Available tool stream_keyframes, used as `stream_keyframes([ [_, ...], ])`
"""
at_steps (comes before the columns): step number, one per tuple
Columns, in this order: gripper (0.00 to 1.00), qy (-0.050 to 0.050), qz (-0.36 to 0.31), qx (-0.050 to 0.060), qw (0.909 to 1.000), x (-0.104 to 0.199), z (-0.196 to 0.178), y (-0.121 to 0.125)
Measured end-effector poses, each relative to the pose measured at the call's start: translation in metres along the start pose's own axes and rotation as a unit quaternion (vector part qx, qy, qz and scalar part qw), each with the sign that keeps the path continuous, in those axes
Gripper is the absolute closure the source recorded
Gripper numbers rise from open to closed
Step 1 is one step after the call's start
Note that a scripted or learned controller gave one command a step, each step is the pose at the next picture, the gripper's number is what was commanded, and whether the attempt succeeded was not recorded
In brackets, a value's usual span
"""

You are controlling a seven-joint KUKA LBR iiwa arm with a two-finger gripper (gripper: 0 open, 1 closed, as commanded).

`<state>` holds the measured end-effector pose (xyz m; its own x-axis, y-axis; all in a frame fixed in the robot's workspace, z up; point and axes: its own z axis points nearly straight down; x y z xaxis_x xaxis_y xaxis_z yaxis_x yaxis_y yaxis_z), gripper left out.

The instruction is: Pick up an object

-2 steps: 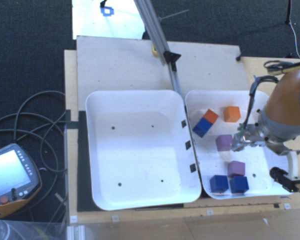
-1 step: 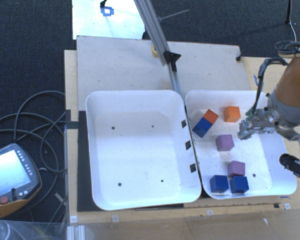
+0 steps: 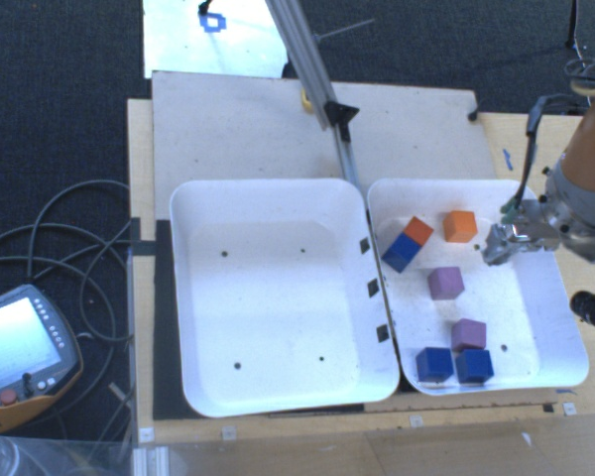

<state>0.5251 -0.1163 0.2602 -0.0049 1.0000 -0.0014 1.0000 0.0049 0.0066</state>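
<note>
Overhead, two shallow white bins side by side on a pale wooden bench (image 3: 416, 117): left bin (image 3: 193, 206) beside right bin (image 3: 565, 360), rims touching along the middle. Grey arm with orange band (image 3: 590, 162) reaching in from the right, its metal two-finger gripper (image 3: 498, 249) low over the right bin's upper right part, nothing seen between its tips; open or clenched, impossible to tell from this angle. Just left of the gripper, a small orange cube (image 3: 460, 226), apart from it. Further left, near the bin's dividing wall, a block half orange and half blue (image 3: 408, 244), tilted. Toward the bin's middle, a lilac cube (image 3: 445, 283), alone. Lower down, a second lilac cube (image 3: 468, 333) touching two dark blue cubes: one (image 3: 435, 364) to its lower left, the other (image 3: 474, 366) directly below. Off the bench at far left, a grey handheld control pendant (image 3: 20, 360) with looping black cables (image 3: 79, 236) on dark carpet.
</note>
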Motion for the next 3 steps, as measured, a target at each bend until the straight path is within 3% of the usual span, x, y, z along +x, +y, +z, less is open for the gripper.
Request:
stream_keyframes([
  [3, 1.00, 0.001, -0.003, 0.001, 1.0000, 0.160, 0.002, 0.035],
])
